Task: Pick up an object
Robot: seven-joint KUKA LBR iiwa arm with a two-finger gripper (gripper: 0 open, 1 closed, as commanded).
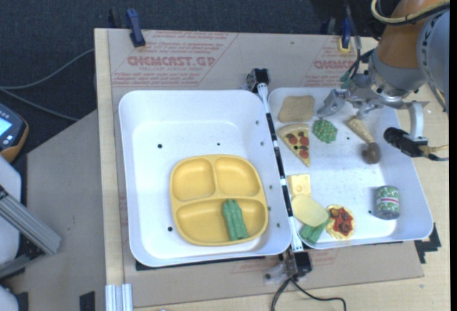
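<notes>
Nothing is lifted yet: the two-finger metal gripper (335, 108), fingers apart and empty, hovers just above the small green broccoli-shaped toy (325, 131) beside the triangular pizza-slice toy (297, 143), so grasping and raising remain.

two white bins (143, 124), one yellow tray (187, 185), two pizza slices (296, 142)

Glossy plastic tray (187, 181), seemingly matt white bins (143, 124)
</notes>
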